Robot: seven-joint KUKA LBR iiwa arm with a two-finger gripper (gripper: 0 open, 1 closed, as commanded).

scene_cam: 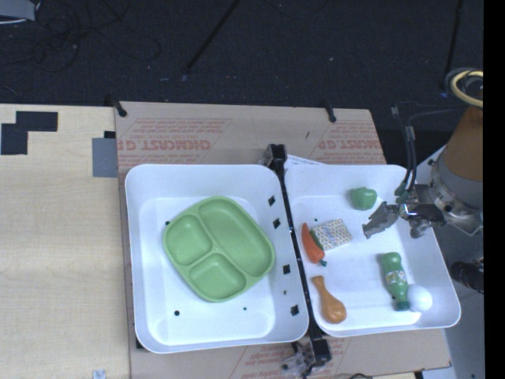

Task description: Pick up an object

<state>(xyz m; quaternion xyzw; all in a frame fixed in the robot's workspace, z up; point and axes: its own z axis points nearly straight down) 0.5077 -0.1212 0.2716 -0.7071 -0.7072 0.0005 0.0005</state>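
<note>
The right bin (426,322) holds several small things: a green rounded lump (363,198), a speckled little box (331,234), a red-orange piece (312,243) beside it, an orange gourd shape (329,300), a green bottle (394,275) and a white ball (420,298). My gripper (397,223) hangs over the right part of this bin, between the green lump and the bottle. It is open, its fingers (376,222) spread, with nothing between them. The speckled box lies just left of the nearer finger.
The left bin (150,212) carries a green divided plate (218,247). A black divider (288,243) runs between the bins. Both bins rest on cardboard (205,133). The arm's orange band (467,144) rises at the right edge.
</note>
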